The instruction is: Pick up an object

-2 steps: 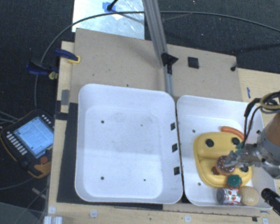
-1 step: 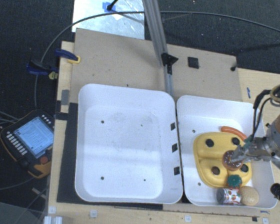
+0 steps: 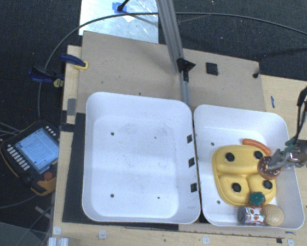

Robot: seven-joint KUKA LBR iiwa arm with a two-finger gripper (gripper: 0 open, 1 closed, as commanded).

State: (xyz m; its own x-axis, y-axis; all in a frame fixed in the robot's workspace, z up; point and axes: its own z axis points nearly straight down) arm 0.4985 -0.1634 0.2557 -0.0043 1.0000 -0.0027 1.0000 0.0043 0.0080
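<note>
Reaching in from the right edge of the frame, my gripper (image 3: 279, 159) sits over the right bin (image 3: 219, 122), right at a brown ring-shaped object (image 3: 269, 168) that looks like a chocolate doughnut. From this slanted overhead view I cannot tell how the tool is set or whether it has any grasp on the ring. The ring lies on the right edge of a large yellow moulded piece (image 3: 236, 170) with dark round spots. An orange sausage-shaped item (image 3: 256, 144) lies just above the yellow piece. Toward the lower right corner of the bin I see a small teal object (image 3: 256, 199), a can with a red and white label (image 3: 251, 215) and a pale rounded object (image 3: 274, 215), all close together. Over at centre frame is the left bin (image 3: 133, 156).
</note>
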